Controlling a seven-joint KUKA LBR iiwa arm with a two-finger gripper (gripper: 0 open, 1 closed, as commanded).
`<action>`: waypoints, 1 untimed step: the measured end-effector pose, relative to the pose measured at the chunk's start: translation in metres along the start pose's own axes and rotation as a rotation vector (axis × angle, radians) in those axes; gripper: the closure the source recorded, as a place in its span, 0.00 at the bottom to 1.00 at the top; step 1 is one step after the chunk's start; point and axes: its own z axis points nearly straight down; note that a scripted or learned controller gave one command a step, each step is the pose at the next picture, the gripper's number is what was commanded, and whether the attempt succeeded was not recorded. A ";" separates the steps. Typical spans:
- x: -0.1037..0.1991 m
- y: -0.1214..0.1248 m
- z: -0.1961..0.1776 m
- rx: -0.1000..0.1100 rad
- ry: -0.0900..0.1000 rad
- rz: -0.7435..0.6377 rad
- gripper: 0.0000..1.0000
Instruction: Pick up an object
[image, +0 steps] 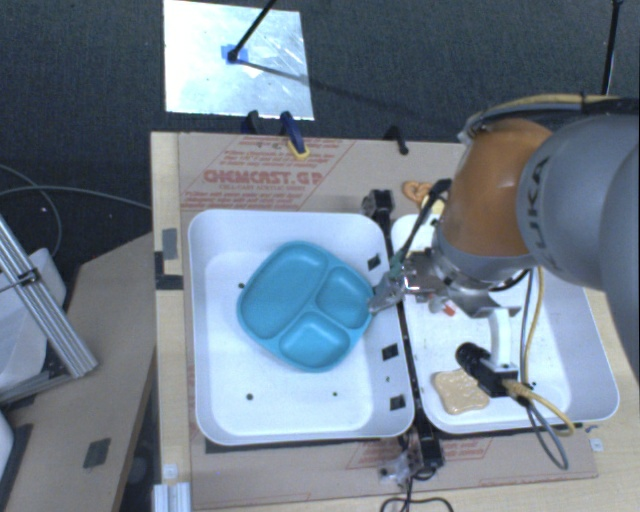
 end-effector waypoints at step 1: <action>0.034 0.045 0.027 0.001 0.000 0.001 0.00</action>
